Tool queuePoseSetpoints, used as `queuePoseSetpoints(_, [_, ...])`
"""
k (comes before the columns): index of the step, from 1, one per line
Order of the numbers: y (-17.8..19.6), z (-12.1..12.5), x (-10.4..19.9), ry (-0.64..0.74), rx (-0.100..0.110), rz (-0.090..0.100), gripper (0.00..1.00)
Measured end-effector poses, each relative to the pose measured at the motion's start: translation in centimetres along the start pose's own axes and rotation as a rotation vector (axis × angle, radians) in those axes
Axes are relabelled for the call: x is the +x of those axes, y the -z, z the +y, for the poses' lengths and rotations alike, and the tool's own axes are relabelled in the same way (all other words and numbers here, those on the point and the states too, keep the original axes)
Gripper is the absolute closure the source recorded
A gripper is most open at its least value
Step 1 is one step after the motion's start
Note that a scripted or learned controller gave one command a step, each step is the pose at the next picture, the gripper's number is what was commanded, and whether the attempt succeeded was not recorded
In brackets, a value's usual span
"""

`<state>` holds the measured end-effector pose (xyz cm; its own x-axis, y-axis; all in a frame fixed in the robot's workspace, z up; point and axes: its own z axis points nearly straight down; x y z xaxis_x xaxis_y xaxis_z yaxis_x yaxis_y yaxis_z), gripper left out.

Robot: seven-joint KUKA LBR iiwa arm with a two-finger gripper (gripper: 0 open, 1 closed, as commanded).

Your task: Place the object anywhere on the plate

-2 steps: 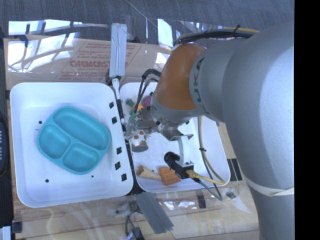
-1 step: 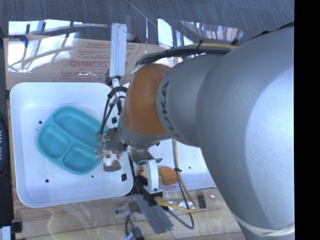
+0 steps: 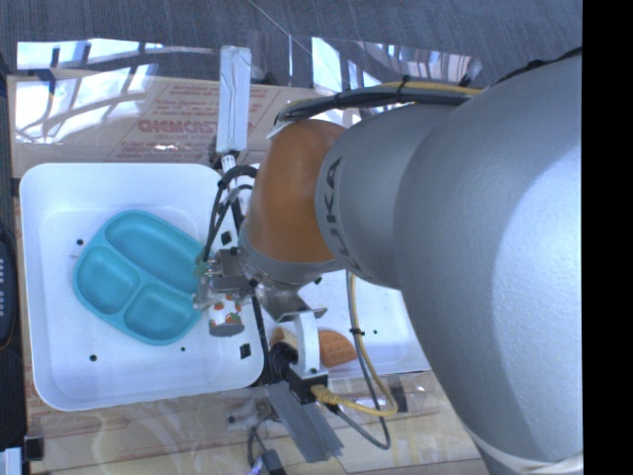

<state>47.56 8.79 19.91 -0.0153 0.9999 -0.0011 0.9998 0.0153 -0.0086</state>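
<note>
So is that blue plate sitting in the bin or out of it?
In. The blue plate lies flat on the left bin's floor, white rim all round it.

Dark grey carpet floor (image 3: 119,3) beyond a sunlit, glossy wooden bench (image 3: 148,419).

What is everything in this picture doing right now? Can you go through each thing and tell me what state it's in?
Blue plate: flat in the left bin, nothing visible on its exposed compartments.
Left bin: holds the plate.
Gripper: low at the plate's right edge, a small orange-and-white item at it; whether gripped is unclear.
Brown object: lying in the right bin, partly hidden by the arm.
</note>
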Motion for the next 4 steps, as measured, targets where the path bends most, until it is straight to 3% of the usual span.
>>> queuePoseSetpoints(1, [0.0, 0.0, 0.0, 0.000, 0.000, 0.000, 0.00])
queuePoseSetpoints(2, [14.0, -0.1, -9.8, -0.013, -0.016, 0.001, 0.00])
queuePoseSetpoints(3, [14.7, 0.0, -9.5, -0.001, -0.007, 0.001, 1.00])
queuePoseSetpoints(4, [5.7, -0.2, -3.3, -0.005, 0.002, 0.000, 1.00])
